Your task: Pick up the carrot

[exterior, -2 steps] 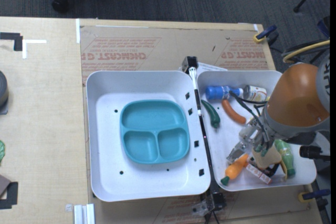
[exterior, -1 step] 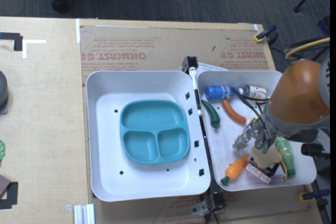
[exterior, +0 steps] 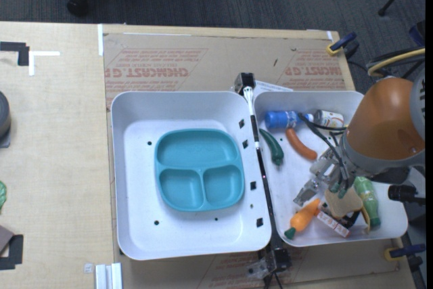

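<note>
Camera view: the carrot [exterior: 304,218] lies in the right bin [exterior: 287,172], near its front edge, green top toward the front wall. The gripper [exterior: 308,194] hangs just above the carrot's orange end. Whether the jaws are apart or together, I cannot tell. A teal tray [exterior: 199,168] sits in the left bin [exterior: 132,166].

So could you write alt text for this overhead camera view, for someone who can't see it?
A robot arm's tool hangs just above an orange carrot in the right white bin, among a sausage, green pepper and blue bottle. The left bin holds a teal divided plate.
</note>
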Controlling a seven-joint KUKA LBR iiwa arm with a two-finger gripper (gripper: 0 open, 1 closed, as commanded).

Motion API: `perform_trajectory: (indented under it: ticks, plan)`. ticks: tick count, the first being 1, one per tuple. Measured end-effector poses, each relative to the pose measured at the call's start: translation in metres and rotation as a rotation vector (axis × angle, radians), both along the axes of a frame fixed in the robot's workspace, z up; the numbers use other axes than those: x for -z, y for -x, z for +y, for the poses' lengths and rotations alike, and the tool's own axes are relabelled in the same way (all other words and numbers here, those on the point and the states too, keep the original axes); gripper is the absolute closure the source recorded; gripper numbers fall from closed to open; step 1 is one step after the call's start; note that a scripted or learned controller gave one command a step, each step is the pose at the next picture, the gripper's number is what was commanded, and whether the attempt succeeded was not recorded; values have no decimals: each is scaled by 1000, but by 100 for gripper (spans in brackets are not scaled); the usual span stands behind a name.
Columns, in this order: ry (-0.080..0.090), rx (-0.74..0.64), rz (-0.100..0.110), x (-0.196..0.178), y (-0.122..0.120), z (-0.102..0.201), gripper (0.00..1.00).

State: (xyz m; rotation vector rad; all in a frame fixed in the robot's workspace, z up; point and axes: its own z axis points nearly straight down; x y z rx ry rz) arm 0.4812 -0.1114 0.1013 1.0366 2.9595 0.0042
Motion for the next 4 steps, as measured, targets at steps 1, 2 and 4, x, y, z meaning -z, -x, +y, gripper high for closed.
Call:
perform_trajectory:
  ticks: [1,2,4]
  plan:
    - [5,-307,-6,7,-1,13,0]
    - [4,-298,-10,-1,-3,12,100]
    - [5,-291,-18,-11,-6,12,100]
